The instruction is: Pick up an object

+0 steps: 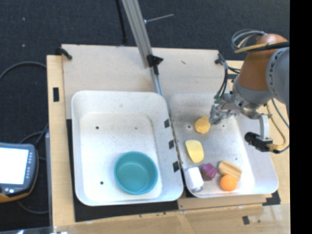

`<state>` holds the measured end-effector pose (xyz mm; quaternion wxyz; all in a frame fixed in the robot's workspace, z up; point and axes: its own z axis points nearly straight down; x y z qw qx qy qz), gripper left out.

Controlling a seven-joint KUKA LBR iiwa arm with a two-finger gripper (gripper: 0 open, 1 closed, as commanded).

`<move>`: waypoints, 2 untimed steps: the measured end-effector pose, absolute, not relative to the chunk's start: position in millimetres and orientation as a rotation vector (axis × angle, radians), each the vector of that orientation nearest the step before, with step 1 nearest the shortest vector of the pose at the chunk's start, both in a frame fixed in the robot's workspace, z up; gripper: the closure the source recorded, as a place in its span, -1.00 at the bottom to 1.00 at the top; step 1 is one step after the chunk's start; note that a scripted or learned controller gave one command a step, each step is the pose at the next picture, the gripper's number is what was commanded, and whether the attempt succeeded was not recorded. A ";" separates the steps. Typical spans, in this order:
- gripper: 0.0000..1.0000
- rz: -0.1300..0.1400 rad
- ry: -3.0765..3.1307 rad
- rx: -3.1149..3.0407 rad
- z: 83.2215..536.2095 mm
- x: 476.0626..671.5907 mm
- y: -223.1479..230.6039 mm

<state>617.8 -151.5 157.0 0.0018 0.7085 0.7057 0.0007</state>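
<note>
Left bin (pixel 87 106): holds one teal bowl (pixel 136 172) near its front edge, well apart from the work. Right bin (pixel 253 172): six small items. Along the front, left to right: white cylinder (pixel 195 178), purple piece (pixel 209 171), orange ball (pixel 228 183), with a tan block (pixel 229 168) just behind the ball; these four lie close together, some touching. Pale yellow block (pixel 194 150) lies alone toward the bin's left side. Round yellow lump (pixel 203 126) lies behind it, near the bin's middle, clear of the rest. Gripper (pixel 217 113): poised just beside and above the lump, at its right rear. Step in hand, by judgement: closing in on the lump, the likeliest target. To do it well: centre the gripper over the lump before descending, since it now sits off to one side; go straight down so the rounded thing is not nudged away; straddle the widest part, then squeeze low enough that it cannot pop out. Jaws: too small and dark to tell whether apart or together; nothing seen between them, and contact with the lump cannot be told.
</note>
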 end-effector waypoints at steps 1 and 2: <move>1.00 0.006 2.221 2.214 208.9 612.2 -145.8; 1.00 0.002 2.224 2.217 212.1 612.8 -146.6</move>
